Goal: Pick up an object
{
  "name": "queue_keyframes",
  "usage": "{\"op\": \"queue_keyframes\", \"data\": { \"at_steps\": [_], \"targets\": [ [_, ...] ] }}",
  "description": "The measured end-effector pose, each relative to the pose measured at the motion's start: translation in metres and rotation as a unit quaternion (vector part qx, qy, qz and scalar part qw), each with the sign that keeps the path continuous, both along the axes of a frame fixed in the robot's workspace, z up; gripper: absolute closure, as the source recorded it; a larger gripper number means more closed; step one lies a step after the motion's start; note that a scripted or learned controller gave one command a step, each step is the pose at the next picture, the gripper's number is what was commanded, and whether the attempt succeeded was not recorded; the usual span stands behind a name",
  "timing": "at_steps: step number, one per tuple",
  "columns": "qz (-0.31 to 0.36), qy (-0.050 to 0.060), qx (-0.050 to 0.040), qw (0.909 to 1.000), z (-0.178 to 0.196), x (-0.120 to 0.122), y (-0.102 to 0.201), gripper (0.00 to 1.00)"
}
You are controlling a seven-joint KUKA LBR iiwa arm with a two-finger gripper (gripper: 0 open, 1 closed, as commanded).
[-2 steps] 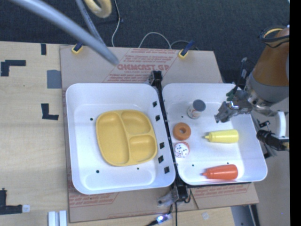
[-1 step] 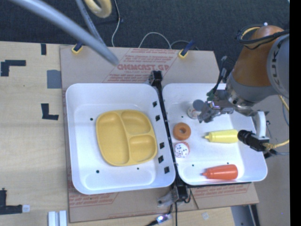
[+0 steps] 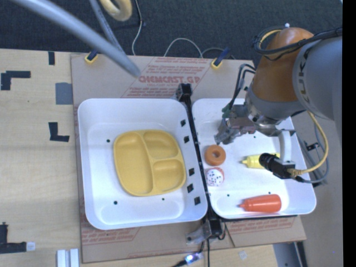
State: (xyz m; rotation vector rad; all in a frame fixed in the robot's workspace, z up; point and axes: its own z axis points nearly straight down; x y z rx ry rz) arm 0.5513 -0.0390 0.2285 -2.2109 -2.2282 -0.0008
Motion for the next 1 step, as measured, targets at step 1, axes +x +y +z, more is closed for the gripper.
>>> {"op": "queue_keyframes", "data": {
  "at_steps": [1],
  "targets": [
    [0.000,0.000,-0.0001,1.0000,0.0084,0.0135,0.0546,1.00]
  ]
}}
